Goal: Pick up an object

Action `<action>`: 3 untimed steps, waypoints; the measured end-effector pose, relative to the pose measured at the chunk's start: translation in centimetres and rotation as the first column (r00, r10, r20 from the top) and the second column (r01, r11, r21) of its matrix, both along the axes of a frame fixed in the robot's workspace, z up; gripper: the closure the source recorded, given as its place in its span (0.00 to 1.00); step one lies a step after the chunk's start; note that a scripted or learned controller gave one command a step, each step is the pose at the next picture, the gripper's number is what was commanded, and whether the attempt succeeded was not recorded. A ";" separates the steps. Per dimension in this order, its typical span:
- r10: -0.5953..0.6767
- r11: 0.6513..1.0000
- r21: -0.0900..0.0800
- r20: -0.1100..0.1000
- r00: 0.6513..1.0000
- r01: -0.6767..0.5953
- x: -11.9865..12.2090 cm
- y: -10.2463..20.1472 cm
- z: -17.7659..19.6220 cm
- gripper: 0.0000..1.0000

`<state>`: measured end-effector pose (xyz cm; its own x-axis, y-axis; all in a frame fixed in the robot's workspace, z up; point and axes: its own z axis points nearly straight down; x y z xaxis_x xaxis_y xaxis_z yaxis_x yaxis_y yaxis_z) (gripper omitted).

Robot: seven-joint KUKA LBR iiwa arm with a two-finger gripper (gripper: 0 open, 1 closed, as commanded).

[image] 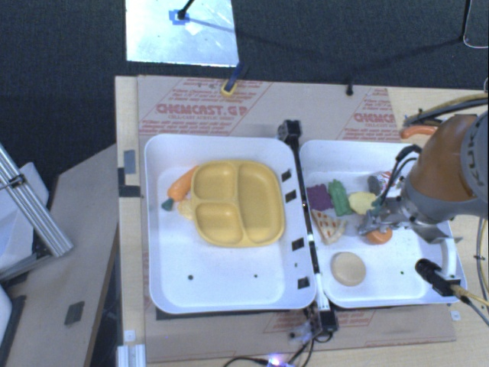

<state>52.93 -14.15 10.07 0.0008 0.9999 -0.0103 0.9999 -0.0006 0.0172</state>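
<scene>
In the right bin, the arm's gripper hangs low over toy food. An orange piece lies just at its five o'clock, nearly touching. Whether anything is grasped cannot be told.

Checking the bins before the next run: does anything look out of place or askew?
Yes: the orange toy carrot lies wedged against the left rim of the yellow divided plastic tray in the left white bin, outside its compartments.
</scene>
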 end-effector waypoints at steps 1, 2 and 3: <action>0.004 1.000 0.009 -0.012 1.000 -0.004 0.0 -0.6 6.2 1.00; 0.006 1.000 0.008 -0.010 1.000 -0.006 0.9 -0.2 12.2 1.00; 0.005 1.000 0.010 -0.015 1.000 -0.005 1.0 -0.2 12.4 1.00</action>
<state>53.89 -14.33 22.44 -0.0042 1.0000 -0.0005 1.0000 0.0042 0.0025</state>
